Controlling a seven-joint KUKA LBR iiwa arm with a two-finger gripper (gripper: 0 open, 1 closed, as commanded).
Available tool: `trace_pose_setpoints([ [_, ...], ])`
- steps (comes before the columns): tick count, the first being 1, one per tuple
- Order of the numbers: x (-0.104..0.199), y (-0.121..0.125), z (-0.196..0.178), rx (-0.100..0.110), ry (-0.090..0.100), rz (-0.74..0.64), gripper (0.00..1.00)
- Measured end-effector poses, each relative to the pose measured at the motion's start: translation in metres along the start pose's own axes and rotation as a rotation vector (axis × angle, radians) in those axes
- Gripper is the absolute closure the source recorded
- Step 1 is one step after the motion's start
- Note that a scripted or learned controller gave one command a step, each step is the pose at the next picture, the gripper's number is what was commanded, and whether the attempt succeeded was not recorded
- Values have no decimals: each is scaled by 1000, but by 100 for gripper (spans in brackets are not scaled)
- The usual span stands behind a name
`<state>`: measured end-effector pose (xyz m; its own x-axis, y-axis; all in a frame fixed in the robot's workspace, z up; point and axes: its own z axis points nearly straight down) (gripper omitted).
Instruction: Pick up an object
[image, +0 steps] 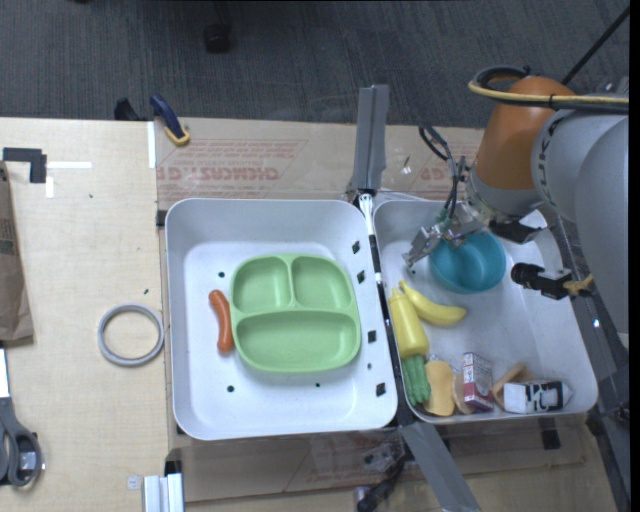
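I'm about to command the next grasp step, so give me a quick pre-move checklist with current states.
1. Gripper over the right white bin: ok, at the teal bowl's left rim.
2. Something held between the fingers: cannot tell.
3. Bowl upright: ok, opening faces up.
4. Space around the bowl: ok, the yellow banana lies just below it, apart.
5. Other pickable items: ok, a yellow bottle, green piece and small carton lie along the bin's lower left.
6. Left white bin: ok, green divided plate and orange sausage-shaped toy lie away from the arm.
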<state>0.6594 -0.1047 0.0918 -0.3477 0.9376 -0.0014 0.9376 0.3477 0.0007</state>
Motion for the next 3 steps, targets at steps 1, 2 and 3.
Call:
trace_pose_setpoints([
  [1, -1, -2, -9, 11, 4, 2, 100],
  [2, 66, 23, -98, 6, 2, 106, 100],
  [3, 90, 33, -144, 5, 0, 232, 100],
])
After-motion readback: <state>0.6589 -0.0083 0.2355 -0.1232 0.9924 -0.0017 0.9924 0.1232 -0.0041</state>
